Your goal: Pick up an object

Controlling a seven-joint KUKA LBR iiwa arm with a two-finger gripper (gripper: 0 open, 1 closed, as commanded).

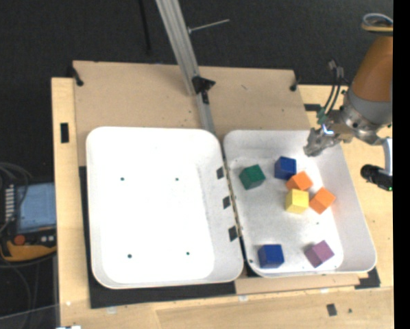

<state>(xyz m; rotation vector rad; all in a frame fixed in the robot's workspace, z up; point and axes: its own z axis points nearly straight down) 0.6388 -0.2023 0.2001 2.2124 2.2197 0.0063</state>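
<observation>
The right bin (349,252) holds several small cubes. A green cube (252,177) lies near its left wall, a blue cube (285,168) sits beside it, and two orange cubes (300,181) (322,200) flank a yellow cube (297,201). Another blue cube (271,255) and a purple cube (319,253) rest near the front wall. My gripper (317,144) hangs over the bin's back right part, just right of and above the upper blue cube, with nothing seen in it.
The left bin (102,184) stands beside the right one. A slanted metal pole (181,40) rises behind the bins. A handheld controller (27,218) with cables lies off the bench at the left.
</observation>
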